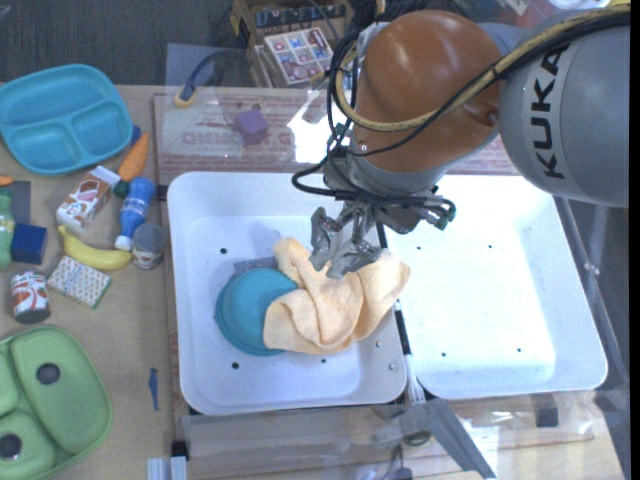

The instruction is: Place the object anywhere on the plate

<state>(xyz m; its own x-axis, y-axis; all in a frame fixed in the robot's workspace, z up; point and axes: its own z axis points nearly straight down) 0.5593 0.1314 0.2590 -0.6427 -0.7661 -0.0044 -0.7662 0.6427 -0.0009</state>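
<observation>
From my feed, the arm's orange band blocks much of the wrist, and the gripper below it is a dark tangle of metal; I cannot tell how its fingers are set. The yellow cloth lies crumpled in the left bin, draped over the right part of the blue plate, so that side of the plate is hidden. The cloth's upper edge sits right at the fingertips, touching or just under them, though I can't make out any fabric between them. The right bin lies just beside, its near edge partly covered by the cloth's right fold.
</observation>
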